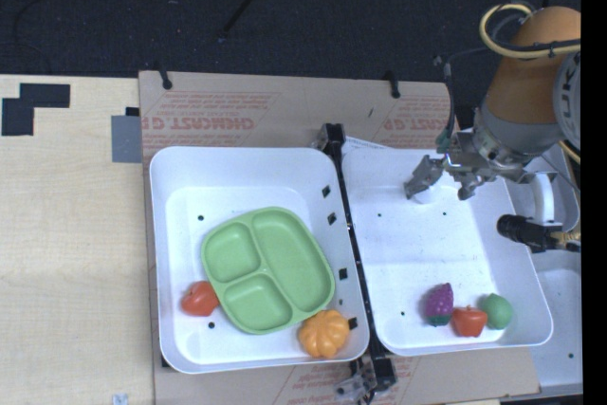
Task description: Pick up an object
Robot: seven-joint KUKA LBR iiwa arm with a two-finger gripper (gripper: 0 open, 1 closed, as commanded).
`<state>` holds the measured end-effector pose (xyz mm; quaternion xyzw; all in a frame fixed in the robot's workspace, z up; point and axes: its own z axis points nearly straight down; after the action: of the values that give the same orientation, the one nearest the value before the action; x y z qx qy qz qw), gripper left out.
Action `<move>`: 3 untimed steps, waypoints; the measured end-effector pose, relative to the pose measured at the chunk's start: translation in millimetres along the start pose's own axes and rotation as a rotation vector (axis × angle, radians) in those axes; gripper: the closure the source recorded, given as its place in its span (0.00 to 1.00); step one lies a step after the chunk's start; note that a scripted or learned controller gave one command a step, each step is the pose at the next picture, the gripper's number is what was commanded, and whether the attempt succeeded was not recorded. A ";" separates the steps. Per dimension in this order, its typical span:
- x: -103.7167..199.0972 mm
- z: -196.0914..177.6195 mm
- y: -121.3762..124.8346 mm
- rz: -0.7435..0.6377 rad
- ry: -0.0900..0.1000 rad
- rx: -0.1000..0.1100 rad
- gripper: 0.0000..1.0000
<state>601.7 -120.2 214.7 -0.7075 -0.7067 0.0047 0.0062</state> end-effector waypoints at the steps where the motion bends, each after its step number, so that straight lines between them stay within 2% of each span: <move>1: -0.1 -7.9 2.6 -0.002 -0.002 -0.014 0.00; 2: 2.0 35.4 4.1 -0.002 -0.001 -0.009 0.00; 3: -0.4 99.5 2.9 -0.001 0.000 -0.006 0.00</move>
<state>603.0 -120.4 115.1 -0.7071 -0.7071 0.0028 0.0039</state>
